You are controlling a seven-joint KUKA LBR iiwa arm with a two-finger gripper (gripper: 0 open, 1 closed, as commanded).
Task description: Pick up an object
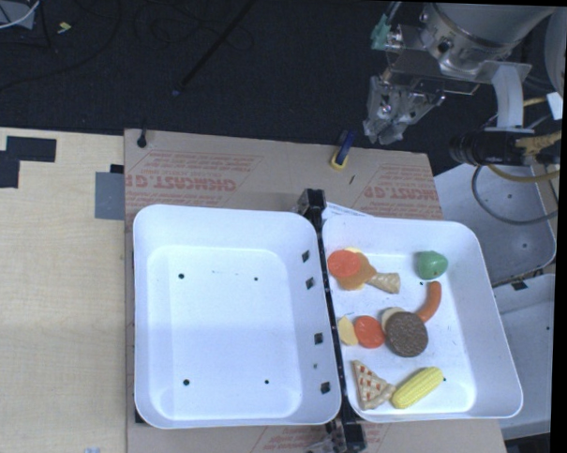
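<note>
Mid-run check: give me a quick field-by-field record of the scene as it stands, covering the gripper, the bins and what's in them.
gripper position: gripper raised beyond the far edge of the bench, above neither bin
gripper load: nothing seen between its fingers
left bin: white, shallow
right bin: holds the toy food
far row: orange piece, green piece
middle: sausage, brown round cookie, red piece
near edge: pizza slice, corn cob
task status: no object picked up yet

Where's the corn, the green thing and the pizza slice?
corn (417, 387), camera view, middle of the cob
green thing (431, 265), camera view, its top
pizza slice (370, 385), camera view, middle of the wedge
</note>
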